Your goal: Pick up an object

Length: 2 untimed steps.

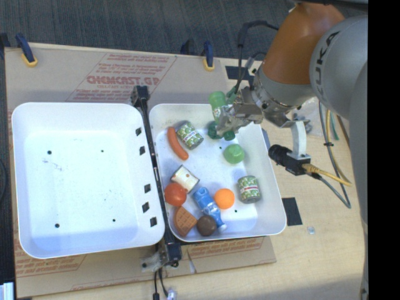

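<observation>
Left shallow white plastic bin (37, 230) is offering open floor throughout. Right white bin (265, 167) is crowding along its near edge: orange ball (224, 198), blue bottle (206, 206), labelled can (249, 189); a bare strip is lying mid-floor.

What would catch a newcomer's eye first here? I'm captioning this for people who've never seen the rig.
The big grey arm with the orange band reaching in from the right, its hand low over the far edge of the right bin. Next, the bright clutter there: an orange ball, a green ball, a blue bottle.

The gripper (226, 125) hangs over the right bin's (270, 199) far edge, beside a green bottle (217, 104) and green ball (234, 153).
</observation>
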{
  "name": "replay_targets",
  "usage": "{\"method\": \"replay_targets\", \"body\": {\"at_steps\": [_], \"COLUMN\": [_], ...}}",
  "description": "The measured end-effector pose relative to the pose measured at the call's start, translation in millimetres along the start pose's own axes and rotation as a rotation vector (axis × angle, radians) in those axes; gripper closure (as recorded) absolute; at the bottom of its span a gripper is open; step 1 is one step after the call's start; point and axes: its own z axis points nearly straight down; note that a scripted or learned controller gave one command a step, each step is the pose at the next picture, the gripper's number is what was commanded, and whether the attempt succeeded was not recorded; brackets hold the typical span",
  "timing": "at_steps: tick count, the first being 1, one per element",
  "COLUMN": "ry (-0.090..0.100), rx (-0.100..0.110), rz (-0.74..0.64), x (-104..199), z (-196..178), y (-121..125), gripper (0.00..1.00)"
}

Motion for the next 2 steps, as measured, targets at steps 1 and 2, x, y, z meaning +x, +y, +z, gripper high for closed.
{"method": "replay_targets", "body": {"at_steps": [1,2], "ry": [-0.001,-0.003], "rx": [0.002,-0.001], "rz": [0.002,0.001], "x": [2,-14], "z": [4,13], "y": [-7,27], "gripper": [1.00,1.00]}}
